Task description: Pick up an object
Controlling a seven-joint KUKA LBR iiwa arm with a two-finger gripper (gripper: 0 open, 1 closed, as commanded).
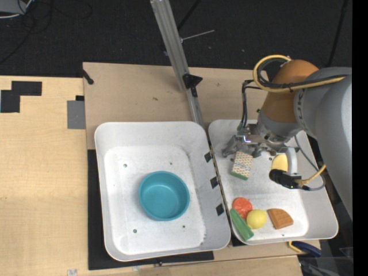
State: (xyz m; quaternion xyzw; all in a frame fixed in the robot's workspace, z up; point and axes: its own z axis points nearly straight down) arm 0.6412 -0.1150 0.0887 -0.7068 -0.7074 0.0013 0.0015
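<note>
A pale wooden surface point(46, 171) sits against a dark floor strewn with cables, and a slanted metal rail point(175, 50) crosses its far edge. Two shallow white bins lie side by side. The left bin point(115, 142) holds a teal bowl point(164, 195) near its middle. In the right bin point(322, 217), the end effector point(248, 148) hangs at the far edge, directly over a patterned sponge block point(242, 165) that appears to touch its tips; whether it is clamped cannot be told. Along the near edge lie a green vegetable point(241, 224), a red tomato point(242, 205), a yellow lemon point(256, 218) and a brown bread piece point(279, 218).
</note>
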